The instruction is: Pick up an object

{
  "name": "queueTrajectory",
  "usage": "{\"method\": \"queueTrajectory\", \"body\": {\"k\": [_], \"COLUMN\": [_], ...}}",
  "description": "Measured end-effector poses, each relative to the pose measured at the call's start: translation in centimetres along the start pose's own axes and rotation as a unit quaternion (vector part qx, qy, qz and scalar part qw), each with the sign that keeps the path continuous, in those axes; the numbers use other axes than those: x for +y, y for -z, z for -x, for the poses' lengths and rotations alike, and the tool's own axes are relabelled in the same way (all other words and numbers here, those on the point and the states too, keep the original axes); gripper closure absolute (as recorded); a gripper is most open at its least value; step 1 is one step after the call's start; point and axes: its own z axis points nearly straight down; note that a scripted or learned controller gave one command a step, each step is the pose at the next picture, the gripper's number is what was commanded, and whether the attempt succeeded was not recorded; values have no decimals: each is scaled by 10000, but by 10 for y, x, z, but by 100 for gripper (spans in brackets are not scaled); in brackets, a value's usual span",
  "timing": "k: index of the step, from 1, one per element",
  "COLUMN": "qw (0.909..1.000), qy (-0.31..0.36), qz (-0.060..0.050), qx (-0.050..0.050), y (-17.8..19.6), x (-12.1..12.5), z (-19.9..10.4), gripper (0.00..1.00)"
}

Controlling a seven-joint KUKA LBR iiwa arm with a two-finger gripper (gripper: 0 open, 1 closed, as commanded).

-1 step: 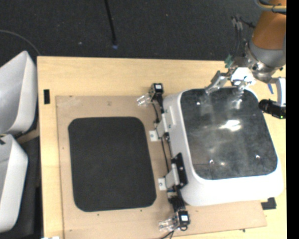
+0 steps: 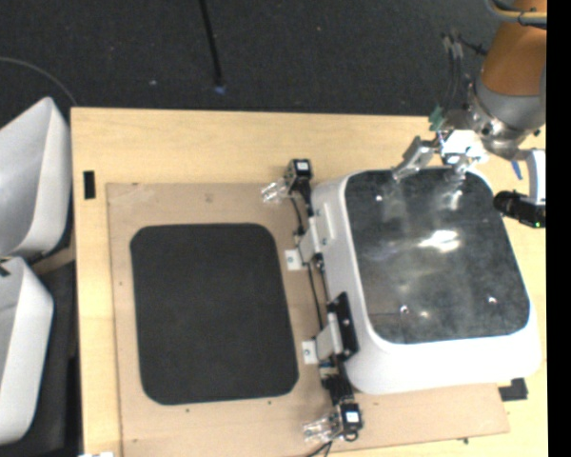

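- a white bin (image 2: 438, 374) with a dark, glossy floor (image 2: 428, 284) is seen on the pale wooden counter (image 2: 219, 136); all places below are given from this bin.
- the pincer (image 2: 440, 163) is held over the bin's far rim, towards its far-right corner, above the floor rather than down on it.
- the pincer is seen spread wide: one finger (image 2: 409, 166) is angled out towards the bin's far-left corner, and the other is set apart from it on the right. nothing is seen between them.
- the grey arm (image 2: 502, 122) is seen beyond the bin's far-right corner, with its orange band (image 2: 514, 60) higher up.
- the object to be picked cannot be made out with certainty. inside the bin, pale glare (image 2: 443, 243) is spread across the middle of the floor, and two small light specks (image 2: 404, 309) are seen nearer the front wall, too small to be identified.
- a row of black and white fittings (image 2: 314, 246) is fixed along the bin's left wall, running from past its far-left corner to past its near-left corner.
- a dark mat (image 2: 214, 312) with rounded corners is laid to the left of the bin, just beyond the fittings, on a brown board (image 2: 119, 350).
- two curved white shells (image 2: 19, 188) are seen well to the left of the bin, off the counter's left edge.
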Motion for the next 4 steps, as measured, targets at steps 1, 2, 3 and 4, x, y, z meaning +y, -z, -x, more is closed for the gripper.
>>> {"method": "queueTrajectory", "body": {"k": [1, 2, 3, 4], "qw": [10000, 10000, 10000, 9999], "qy": [-8, -7, -3, 43], "qz": [33, 49, 82, 151], "qx": [-7, -8, -12, 12], "y": [-10, -13, -15, 2], "x": [1, 3, 5, 10], "z": [3, 4, 5, 2], "gripper": [0, 0, 0, 100]}}
